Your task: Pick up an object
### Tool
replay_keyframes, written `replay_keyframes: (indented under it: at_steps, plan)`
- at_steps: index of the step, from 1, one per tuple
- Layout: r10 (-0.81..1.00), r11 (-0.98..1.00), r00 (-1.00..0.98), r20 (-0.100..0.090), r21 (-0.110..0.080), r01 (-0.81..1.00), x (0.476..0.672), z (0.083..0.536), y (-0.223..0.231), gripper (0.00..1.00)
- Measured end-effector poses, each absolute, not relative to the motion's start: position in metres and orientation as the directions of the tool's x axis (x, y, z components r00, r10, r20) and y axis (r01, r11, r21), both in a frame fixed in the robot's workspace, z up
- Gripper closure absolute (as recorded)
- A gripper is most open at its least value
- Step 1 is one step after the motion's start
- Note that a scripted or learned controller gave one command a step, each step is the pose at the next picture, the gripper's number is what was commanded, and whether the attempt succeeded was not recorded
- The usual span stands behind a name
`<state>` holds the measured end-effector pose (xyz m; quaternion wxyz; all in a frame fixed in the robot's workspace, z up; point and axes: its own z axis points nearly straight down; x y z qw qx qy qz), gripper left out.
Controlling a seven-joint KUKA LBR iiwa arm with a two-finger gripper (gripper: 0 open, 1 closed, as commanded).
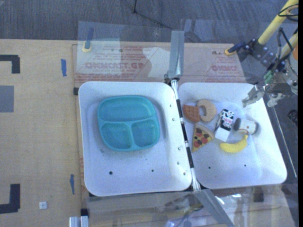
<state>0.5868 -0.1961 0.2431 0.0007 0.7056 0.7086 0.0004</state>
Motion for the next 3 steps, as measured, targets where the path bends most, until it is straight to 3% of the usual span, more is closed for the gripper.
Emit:
replay_keyframes:
  at_steps: [1, 2, 3]
  plan:
    - [1.0, 0.009, -0.009, -0.002, 0.016, 1.0, 0.569, 0.13, -0.173, 0.0]
    - [0.997, -0.076, 0.077, -0.014, 0.047, 0.996, 0.589, 0.114, -0.16, 0.0]
    - [0.996, -0.086, 0.087, -0.012, 0.055, 0.995, 0.593, 0.112, -0.163, 0.0]
